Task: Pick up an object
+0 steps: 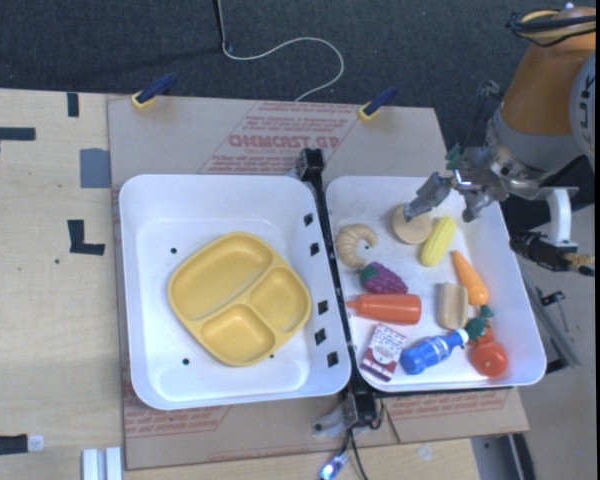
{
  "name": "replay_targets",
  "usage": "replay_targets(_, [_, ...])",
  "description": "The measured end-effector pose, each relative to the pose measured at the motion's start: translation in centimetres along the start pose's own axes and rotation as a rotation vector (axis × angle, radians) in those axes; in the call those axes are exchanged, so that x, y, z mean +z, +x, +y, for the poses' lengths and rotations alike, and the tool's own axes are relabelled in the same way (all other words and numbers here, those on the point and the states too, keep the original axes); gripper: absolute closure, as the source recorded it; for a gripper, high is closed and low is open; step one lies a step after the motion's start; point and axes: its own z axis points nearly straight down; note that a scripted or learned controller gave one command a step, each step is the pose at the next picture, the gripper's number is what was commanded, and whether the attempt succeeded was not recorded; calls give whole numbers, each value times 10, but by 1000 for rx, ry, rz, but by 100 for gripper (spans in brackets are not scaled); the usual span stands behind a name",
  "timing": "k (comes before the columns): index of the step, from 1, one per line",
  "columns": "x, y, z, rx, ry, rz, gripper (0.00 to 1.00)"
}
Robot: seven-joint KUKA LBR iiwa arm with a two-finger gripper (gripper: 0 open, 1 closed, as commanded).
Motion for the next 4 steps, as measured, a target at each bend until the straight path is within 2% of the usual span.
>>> replay_targets(1, [40, 139, -55, -11, 8, 5, 0])
replay_targets(2, [38, 249, -119, -14, 7, 5, 0])
replay_targets(3, [161, 283, -116, -2, -7, -2, 0])
replay_targets(4, [162, 267, 5, -6, 29, 5, 0])
